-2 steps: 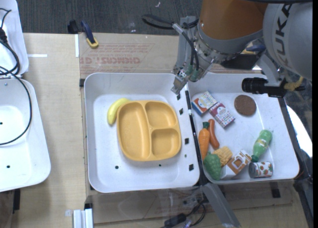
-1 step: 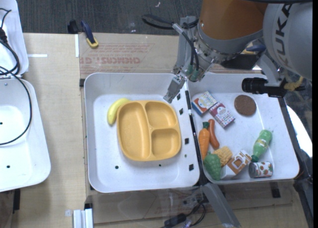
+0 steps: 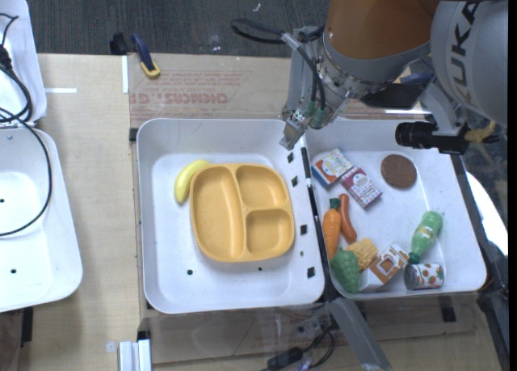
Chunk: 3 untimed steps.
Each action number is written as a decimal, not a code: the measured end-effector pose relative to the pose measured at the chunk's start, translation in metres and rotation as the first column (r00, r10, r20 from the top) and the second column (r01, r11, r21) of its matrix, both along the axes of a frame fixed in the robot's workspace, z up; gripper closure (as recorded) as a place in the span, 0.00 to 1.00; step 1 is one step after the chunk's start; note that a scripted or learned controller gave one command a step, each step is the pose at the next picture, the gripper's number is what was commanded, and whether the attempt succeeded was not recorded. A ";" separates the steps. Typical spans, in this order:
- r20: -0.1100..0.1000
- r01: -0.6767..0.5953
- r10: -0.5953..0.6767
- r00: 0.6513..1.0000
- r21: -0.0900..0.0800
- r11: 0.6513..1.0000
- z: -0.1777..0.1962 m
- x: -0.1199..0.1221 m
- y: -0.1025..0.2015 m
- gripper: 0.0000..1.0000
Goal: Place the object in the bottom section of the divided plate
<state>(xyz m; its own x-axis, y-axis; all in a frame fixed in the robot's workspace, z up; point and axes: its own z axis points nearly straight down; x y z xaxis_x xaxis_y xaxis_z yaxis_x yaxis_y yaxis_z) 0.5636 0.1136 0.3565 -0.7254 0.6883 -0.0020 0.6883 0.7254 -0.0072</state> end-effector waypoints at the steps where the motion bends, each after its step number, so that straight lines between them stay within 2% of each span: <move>1: 0.003 -0.083 0.083 0.997 0.005 0.997 0.043 -0.042 0.005 1.00; 2: -0.001 -0.249 0.249 0.969 0.006 0.969 -0.107 -0.044 0.047 1.00; 3: 0.000 -0.249 0.249 0.969 0.006 0.969 -0.107 -0.044 0.047 0.00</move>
